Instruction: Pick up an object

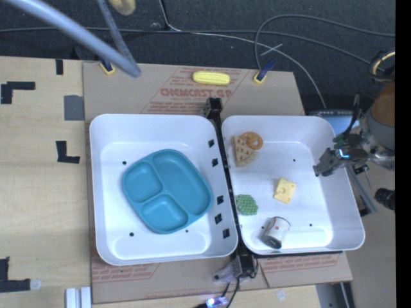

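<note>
The tool (pixel 329 162) hangs over the right rim of the right bin (pixel 321 128), and whether it is parted or closed cannot be told from this slant. Nothing shows in its grip. In that bin lie a waffle-and-pretzel toy (pixel 245 147) near the dividing edge, a yellow cheese wedge (pixel 285 190) mid-bin, a green round piece (pixel 246 204) beside the divider, and a small grey can (pixel 275 231) (tipped on its side) toward the near wall. The left bin (pixel 106 172) bears a blue divided plate (pixel 166 190). A yellow corn toy (pixel 210 78) rests on the table's cardboard beyond the bins.
</note>
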You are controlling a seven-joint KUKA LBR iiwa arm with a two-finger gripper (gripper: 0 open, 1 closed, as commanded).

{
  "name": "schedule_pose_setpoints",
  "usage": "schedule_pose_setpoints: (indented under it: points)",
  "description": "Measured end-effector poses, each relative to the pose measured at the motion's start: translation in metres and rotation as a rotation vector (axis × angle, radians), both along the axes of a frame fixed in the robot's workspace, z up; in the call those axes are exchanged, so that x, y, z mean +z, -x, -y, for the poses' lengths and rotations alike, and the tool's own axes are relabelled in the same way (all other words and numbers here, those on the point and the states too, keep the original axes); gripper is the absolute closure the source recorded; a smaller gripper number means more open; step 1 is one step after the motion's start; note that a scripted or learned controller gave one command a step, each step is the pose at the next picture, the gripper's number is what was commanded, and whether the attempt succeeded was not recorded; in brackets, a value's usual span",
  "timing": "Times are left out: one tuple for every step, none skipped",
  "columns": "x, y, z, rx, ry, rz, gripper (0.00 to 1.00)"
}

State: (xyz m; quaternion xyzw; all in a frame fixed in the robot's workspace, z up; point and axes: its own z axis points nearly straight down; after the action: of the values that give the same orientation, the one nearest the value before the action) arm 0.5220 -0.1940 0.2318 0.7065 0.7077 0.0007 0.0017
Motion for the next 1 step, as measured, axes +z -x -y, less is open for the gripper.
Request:
schedule_pose_setpoints:
  points:
    - [-0.0098, -0.0145, -0.0578, 0.004, -0.002, -0.004, 1.0]
